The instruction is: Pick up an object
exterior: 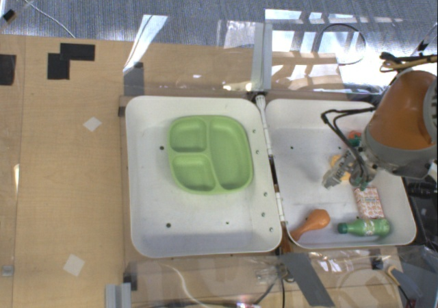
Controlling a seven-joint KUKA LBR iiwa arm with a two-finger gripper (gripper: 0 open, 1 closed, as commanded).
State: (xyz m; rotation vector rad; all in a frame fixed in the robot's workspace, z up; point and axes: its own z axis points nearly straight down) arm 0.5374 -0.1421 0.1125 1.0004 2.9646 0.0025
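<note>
My gripper (337, 175) hangs low over the right bin (301, 163), right of its middle, on the grey arm with its orange band (404, 122). A small yellowish object (338, 161) lies right at the gripper; I cannot tell whether it is held. A pink and white packet (369, 202) lies just below the gripper. Along the bin's front edge a green bottle (364, 228) rests on its side. To its left is an orange drumstick-shaped toy (311, 222). A small teal and orange item (354, 137) peeks out behind the wrist.
The left bin (147, 183) holds a light green divided plate (209, 154). A ridge (268, 163) separates the two bins. Black cables (337, 120) loop from the wrist over the right bin's back.
</note>
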